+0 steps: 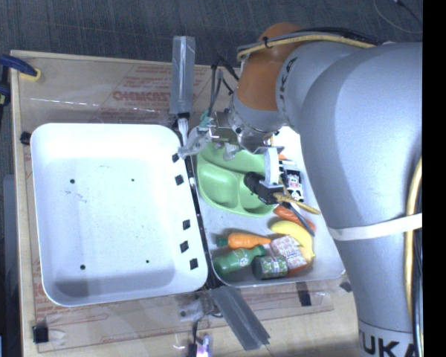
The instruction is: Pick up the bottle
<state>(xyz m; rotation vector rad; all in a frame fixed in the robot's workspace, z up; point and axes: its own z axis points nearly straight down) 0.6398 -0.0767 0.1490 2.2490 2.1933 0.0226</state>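
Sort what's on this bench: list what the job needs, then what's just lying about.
For the job: green bottle, right bin holding it.
Lying about: green dish, carrot, banana, dark labelled container, left bin.

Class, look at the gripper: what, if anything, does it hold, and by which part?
Cannot be told: the gripper hangs over the green dish. The green bottle lies apart from it, unheld.
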